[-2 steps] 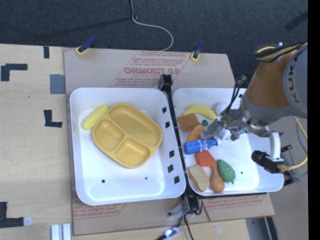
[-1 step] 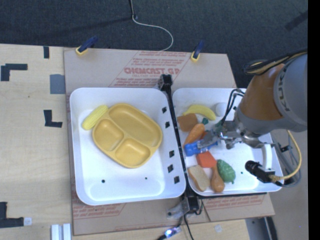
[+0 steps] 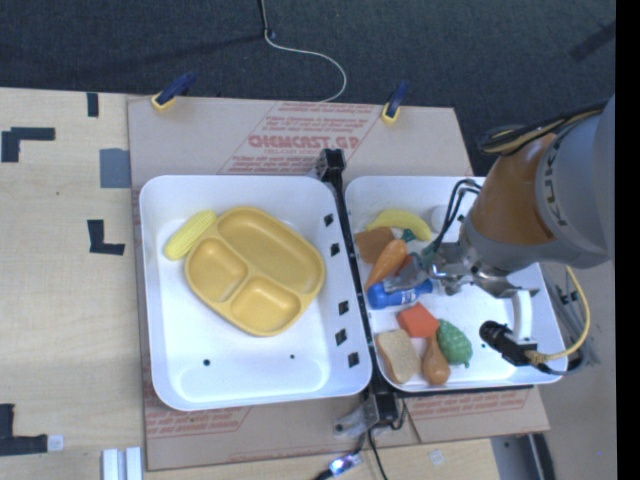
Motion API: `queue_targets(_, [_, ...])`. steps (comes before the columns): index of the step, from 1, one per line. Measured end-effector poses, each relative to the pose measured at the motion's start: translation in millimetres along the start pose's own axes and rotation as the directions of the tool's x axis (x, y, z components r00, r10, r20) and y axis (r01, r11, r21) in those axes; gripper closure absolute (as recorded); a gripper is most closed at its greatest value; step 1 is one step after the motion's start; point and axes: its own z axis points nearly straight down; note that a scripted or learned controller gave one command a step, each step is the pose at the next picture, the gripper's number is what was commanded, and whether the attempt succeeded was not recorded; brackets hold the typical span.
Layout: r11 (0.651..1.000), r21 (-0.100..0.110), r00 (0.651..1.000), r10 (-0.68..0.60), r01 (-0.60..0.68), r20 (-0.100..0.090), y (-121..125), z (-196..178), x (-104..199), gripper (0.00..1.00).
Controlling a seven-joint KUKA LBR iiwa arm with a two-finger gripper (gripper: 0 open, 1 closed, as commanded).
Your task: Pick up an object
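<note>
Where bins meet — yellow tray (image 3: 255,268) leftward

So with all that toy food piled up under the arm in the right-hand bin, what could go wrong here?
The gripper sits low among tightly packed items: the blue piece, carrot and red block lie close together, so it might pinch two at once or push one aside and come up with nothing. The banana lies against the right bin's far wall, where it would likely be hard to grasp.
</note>
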Motion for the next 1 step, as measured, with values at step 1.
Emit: queue_targets(1, [1.000, -0.001, 1.000, 0.000, 0.000, -0.005, 1.6, -11.3, 1.6, 1.00])
